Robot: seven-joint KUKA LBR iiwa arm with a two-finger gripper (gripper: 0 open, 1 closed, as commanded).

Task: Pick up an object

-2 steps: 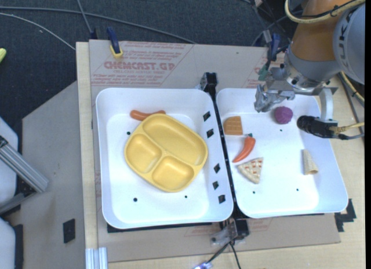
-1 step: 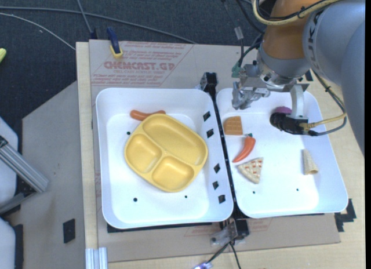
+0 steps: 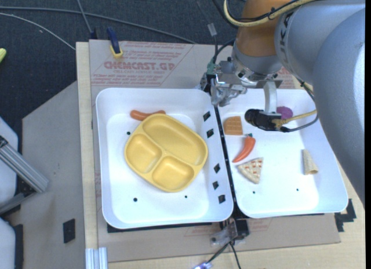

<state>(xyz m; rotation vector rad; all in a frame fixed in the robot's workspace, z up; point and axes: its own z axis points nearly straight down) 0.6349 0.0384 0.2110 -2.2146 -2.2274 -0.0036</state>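
— Toast (image 3: 233, 126) is my bet for the object. It lies at the far left of the right bin (image 3: 290, 195), just beside the wall between the 2 bins, and nothing else sits closer to the gripper (image 3: 222, 94).

— Where is the gripper, then?

— Over the far end of that dividing wall, a little beyond the toast. I see nothing in its grip. Whether it is clenched or released I cannot tell from here.

— Why so many bits in 1 bin?

— Spread out so each can be taken alone, I'd say. A red pepper (image 3: 246, 148) lies just on the near side of the toast, with a pizza slice (image 3: 253, 170) by its lower tip. A tan roll (image 3: 309, 162) is well apart on the right, and a purple lump (image 3: 284, 112) sits at the far side.

— And the left bin (image 3: 113, 175)?

— A yellow plate (image 3: 165, 152) with 3 compartments lies in the middle, and a sausage (image 3: 146, 113) is tucked against its far edge. The plate is wide and flat, a poor thing to pinch, I'd judge. The toast looks easier, though that wall so close could crowd the gripper on 1 side.
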